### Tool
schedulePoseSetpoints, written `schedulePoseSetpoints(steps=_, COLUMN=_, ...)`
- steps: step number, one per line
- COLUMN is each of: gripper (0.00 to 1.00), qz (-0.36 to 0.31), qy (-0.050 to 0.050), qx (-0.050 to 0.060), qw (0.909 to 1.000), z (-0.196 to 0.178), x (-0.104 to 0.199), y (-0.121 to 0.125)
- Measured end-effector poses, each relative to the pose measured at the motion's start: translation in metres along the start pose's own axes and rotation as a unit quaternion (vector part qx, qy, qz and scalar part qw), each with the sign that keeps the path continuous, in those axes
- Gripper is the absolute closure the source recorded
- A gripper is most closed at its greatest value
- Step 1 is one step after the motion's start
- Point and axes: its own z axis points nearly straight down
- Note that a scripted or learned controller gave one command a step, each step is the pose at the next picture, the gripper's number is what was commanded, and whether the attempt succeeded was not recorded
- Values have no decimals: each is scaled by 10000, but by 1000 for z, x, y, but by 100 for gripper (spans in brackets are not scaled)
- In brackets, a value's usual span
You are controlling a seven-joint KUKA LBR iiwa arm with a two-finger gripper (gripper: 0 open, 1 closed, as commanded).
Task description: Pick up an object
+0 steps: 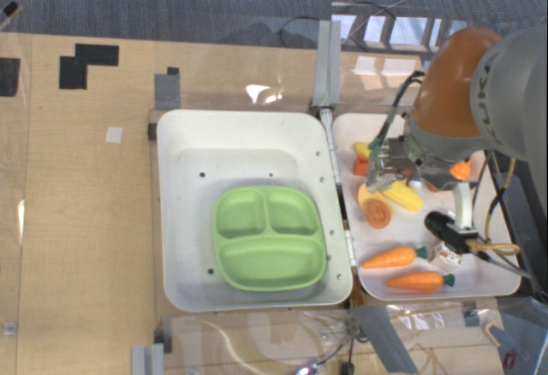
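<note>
Two orange carrots with green tops, yellow corn under end effector

toys crowd right bin, green tray fills left

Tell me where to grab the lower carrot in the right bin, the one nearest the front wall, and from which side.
Grip the lower carrot across its thick orange middle, coming straight down from above. It lies flat and roughly parallel to the right bin's front wall, green top toward the right, so the fingers should probably straddle its width. The front wall sits close, and the other carrot lies just behind it.
</note>
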Motion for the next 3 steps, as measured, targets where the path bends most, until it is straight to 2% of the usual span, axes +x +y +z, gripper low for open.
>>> schedulePoseSetpoints(steps=1, gripper=100, qz=-1329, qy=-8, qx=-16, qw=9911, z=-19, x=-31, y=65)
schedulePoseSetpoints(steps=2, gripper=100, qz=-2266, qy=-10, qx=-21, qw=9740, z=-4, x=-40, y=93)
schedulePoseSetpoints(steps=3, gripper=0, qz=-2269, qy=-10, qx=-21, qw=9739, z=-4, x=-40, y=93)
